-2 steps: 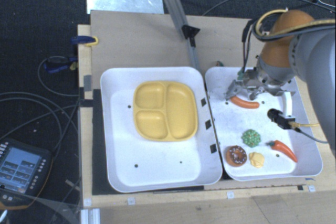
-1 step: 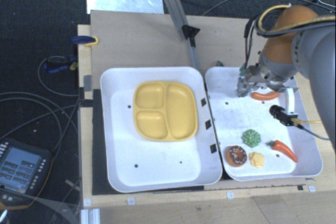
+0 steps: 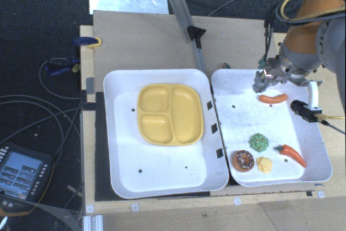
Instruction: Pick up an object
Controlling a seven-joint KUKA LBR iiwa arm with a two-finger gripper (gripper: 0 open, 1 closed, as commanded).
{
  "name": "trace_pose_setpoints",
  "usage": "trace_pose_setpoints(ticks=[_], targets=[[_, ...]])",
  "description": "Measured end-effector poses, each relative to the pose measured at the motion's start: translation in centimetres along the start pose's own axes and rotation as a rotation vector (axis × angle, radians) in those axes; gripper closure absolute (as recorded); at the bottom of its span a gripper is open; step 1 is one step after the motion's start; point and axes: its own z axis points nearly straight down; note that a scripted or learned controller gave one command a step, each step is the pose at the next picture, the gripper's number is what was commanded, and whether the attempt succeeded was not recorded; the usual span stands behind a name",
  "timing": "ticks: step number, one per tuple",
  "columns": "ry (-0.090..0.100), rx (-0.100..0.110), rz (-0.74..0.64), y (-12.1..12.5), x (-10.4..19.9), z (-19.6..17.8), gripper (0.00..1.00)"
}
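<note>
Sausage (image 3: 273,98), a small red-orange toy, lies in the upper part of the right bin (image 3: 319,167), just below and to the right of the gripper (image 3: 261,83). The gripper hangs over the bin's far edge, tip close to the floor; whether its fingers are spread or pressed together I cannot tell, and nothing shows between them. Nearer the front of that bin sit 4 more toys: a green broccoli head (image 3: 259,142), a carrot (image 3: 292,153), a chocolate doughnut (image 3: 243,160) and a pale yellow piece (image 3: 264,164). The left bin (image 3: 121,170) holds a yellow 3-compartment plate (image 3: 170,114). No readable writing or brand shows anywhere.
</note>
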Motion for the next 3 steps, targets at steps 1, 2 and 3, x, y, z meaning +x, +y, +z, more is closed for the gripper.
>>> trace_pose_setpoints(ticks=[1,2,3], targets=[[0.000,0.000,-0.004,0.3,0.2,-4.4,1.00],[0.000,-0.001,-0.006,-0.2,0.6,-9.4,1.00],[0.003,0.008,-0.008,-2.6,5.1,-8.1,1.00]])
